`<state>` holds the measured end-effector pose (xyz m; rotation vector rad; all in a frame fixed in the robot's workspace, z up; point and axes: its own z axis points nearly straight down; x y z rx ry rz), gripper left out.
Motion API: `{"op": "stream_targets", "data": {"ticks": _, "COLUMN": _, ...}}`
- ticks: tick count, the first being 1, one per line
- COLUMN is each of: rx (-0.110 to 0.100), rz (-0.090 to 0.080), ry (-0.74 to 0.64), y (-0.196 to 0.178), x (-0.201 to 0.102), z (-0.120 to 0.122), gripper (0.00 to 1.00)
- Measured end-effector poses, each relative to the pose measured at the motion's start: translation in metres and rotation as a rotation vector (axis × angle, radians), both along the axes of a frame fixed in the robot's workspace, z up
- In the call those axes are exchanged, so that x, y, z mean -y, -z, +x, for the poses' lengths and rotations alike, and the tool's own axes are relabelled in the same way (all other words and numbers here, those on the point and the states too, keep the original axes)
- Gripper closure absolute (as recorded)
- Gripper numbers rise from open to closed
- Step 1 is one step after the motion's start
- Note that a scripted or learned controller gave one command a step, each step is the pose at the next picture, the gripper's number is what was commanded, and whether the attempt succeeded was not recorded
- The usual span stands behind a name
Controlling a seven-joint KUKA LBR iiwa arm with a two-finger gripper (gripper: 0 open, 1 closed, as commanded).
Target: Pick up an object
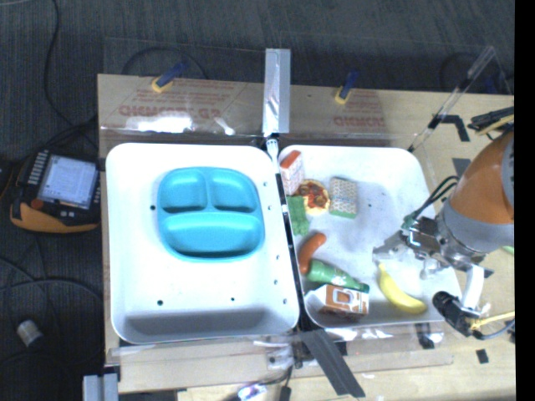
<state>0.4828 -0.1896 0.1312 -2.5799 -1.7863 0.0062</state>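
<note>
The right bin [393, 159] holds several toy foods. A yellow banana [398, 292] lies near its front right corner. A small juice carton [345, 301] and a green bottle [333, 273] lie at the front left, with a red sausage [311, 246] just behind them. Further back are a pizza slice [313, 194], a beige waffle-like block [343, 196] and a small milk carton [291, 172]. My gripper [407, 246] hangs over the bin's right side, just behind the banana, with the orange-banded arm [486, 192] reaching in from the right.
The left bin [134, 299] carries a blue divided plate [208, 210]. A green strip [298, 212] lies along the wall between the two bins. A handheld device [60, 187] sits on the floor at far left. Cables and clips lie off the bench's right edge.
</note>
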Motion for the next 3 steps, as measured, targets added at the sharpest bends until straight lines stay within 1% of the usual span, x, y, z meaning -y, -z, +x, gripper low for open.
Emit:
{"op": "stream_targets", "data": {"ticks": 1, "rx": 0.007, "rz": 0.003, "ry": -0.144, "y": 0.042, "x": 0.004, "z": 0.003, "gripper": 0.00}}
{"op": "stream_targets", "data": {"ticks": 2, "rx": 0.018, "rz": -0.005, "ry": 0.192, "y": 0.041, "x": -0.007, "z": 0.005, "gripper": 0.00}}
{"op": "stream_targets", "data": {"ticks": 3, "rx": 0.000, "rz": -0.007, "ry": 0.512, "y": -0.057, "x": 0.016, "z": 0.005, "gripper": 0.00}}
